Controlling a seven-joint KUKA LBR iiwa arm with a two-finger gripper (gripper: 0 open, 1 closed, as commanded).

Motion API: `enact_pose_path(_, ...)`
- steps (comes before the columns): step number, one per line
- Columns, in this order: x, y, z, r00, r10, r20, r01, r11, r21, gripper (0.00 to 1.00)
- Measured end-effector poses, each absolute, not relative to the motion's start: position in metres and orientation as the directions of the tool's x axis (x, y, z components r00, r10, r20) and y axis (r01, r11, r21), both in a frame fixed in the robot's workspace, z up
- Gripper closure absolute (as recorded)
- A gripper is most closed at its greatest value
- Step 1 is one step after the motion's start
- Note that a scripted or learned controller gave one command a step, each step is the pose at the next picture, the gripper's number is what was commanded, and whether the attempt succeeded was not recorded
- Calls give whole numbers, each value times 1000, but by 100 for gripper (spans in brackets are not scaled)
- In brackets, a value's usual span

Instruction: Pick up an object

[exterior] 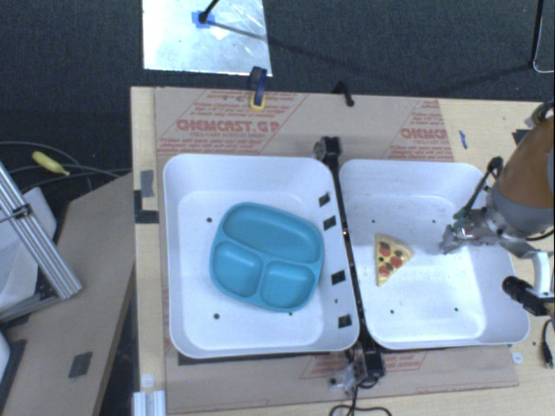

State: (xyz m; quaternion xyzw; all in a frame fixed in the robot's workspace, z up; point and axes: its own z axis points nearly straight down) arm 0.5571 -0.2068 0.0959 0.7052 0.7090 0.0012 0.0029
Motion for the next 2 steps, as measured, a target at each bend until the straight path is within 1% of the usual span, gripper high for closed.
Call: enact_pose_path(2, 559, -207, 117, -13, 1000, -5, 1000, 13, 12, 100)
